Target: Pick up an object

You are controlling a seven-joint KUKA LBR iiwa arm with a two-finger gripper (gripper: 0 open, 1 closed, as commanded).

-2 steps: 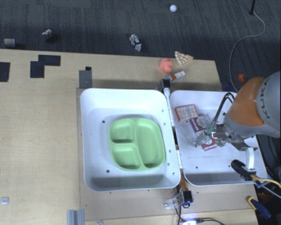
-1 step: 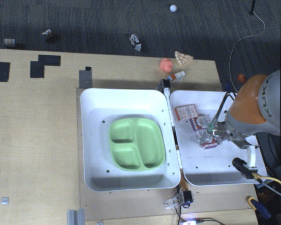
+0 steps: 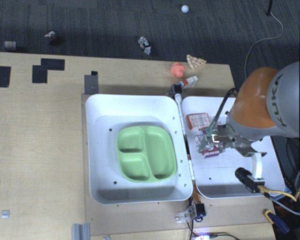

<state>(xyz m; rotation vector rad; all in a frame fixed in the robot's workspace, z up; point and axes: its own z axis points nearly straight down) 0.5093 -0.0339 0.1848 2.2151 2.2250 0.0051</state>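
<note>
Two bins: shallow and white, side by side on the wooden bench (image 3: 47, 154); the left bin (image 3: 101, 117) and the right bin (image 3: 234, 187) meet along their inner rims
Left bin: a green divided plate (image 3: 145, 152) with three compartments lies flat in the middle of its floor
Right bin: a red packet (image 3: 198, 121) lies flat near the far left corner; a small dark-red and grey item (image 3: 207, 149) lies by the left rim, about halfway along it, on the near side of the packet and close to it
Arm: the grey arm (image 3: 255, 101) with its orange band comes in over the right rim of the right bin and covers much of that bin's far right part
Gripper: the gripper (image 3: 212, 138) is low over the left half of the right bin, between the packet and the small item, right at the item's far edge
Jaws: I cannot tell how far open they stand, nor whether they have hold of anything; wrist and clutter hide them
Far edge of bench: a pink ball (image 3: 177, 69) with a tan wedge-shaped toy (image 3: 196, 62) just beside it; a small tube (image 3: 190, 82) near where the two far rims meet
Far left corner of left bin: a grey block (image 3: 91, 83) stands just outside it; black patches (image 3: 51, 64) mark the bench further left
Carpet beyond bench: a small white ball (image 3: 184, 8); a small pale toy (image 3: 144, 44)
</note>
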